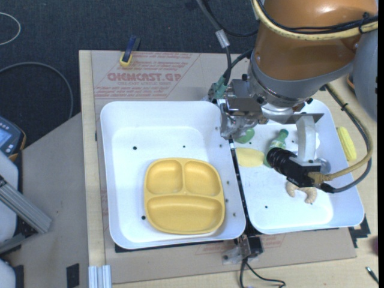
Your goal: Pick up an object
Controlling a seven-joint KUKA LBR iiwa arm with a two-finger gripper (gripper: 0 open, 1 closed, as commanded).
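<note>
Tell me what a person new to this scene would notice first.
First comes the arm's big orange band at the top right, above the right bin. Next is the yellow divided plate lying flat in the left bin. The hand reaches down near the bins' shared edge.

Yellow three-compartment plate [183,195] lies flat in left bin; green bottle [278,140], tan figure [302,192] in right bin.

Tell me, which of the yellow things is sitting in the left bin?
The yellow divided plastic plate, with three compartments. The pale yellow flat piece and yellow corn-like stick lie in the right bin.
</note>
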